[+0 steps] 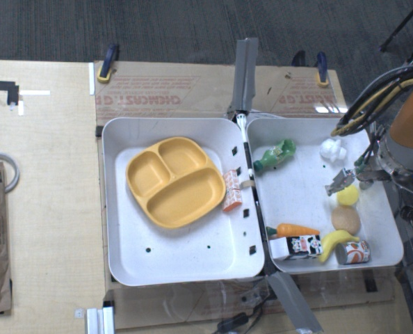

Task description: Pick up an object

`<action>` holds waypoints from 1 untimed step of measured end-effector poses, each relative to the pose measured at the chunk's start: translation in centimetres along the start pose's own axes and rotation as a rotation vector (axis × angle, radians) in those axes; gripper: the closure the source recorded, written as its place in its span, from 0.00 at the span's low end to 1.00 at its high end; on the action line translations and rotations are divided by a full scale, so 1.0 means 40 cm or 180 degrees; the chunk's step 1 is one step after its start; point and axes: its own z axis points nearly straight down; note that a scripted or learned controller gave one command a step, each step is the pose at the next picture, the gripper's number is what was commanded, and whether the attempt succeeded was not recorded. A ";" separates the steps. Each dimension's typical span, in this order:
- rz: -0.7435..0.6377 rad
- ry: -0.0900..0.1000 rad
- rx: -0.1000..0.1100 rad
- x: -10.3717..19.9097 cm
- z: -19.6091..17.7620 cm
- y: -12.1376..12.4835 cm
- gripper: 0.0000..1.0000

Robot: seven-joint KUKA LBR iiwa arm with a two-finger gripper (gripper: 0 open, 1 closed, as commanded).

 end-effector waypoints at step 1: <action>-0.0051 0.0014 -0.0004 0.013 0.055 -0.022 0.00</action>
